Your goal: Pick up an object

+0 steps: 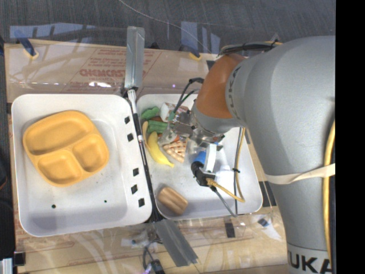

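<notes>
My gripper [181, 131] hangs low over the pile of toy food in the right bin [245, 201]; the wrist hides its fingertips. A yellow banana [156, 150] lies just left of it, along the bin's left wall. Green vegetable pieces [151, 114] sit at the bin's upper left, and a waffle-patterned tan piece [174, 149] lies under the gripper's lower edge. A brown bread roll [171, 200] rests apart at the bin's front left corner.
The left bin [34, 221] holds a yellow divided plate [65, 147] in its upper left part. A ridge with black clips [138, 161] separates the two bins. The large grey arm covers the right bin's right side.
</notes>
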`<state>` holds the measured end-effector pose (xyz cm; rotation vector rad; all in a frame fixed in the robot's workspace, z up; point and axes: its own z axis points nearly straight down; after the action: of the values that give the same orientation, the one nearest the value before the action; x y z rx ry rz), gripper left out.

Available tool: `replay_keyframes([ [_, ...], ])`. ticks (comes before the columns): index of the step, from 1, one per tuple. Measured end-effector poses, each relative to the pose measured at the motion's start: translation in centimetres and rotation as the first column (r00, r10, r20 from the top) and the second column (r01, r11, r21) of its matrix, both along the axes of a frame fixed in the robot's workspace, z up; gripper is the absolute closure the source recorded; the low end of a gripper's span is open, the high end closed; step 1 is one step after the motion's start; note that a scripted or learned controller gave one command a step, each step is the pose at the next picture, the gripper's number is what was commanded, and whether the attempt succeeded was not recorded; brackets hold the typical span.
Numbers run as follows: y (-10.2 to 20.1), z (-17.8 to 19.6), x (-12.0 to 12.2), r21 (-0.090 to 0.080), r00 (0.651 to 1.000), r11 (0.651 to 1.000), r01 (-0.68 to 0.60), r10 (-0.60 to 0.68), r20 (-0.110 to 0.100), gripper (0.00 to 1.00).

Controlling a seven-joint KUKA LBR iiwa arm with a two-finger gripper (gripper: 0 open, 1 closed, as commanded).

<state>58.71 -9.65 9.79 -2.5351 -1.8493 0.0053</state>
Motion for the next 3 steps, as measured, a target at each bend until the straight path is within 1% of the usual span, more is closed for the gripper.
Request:
replay_keyframes([
  [1,0.2,-1.1,5.7,0.000,0.996,0.997,0.083,-0.083,-0.014,0.00],
  [2,4.4,9.6,5.1,0.001,1.000,1.000,-0.020,0.020,0.007,0.00],
  [3,0.5,0.0,1.5,0.000,1.000,1.000,0.017,-0.017,-0.002,0.00],
])
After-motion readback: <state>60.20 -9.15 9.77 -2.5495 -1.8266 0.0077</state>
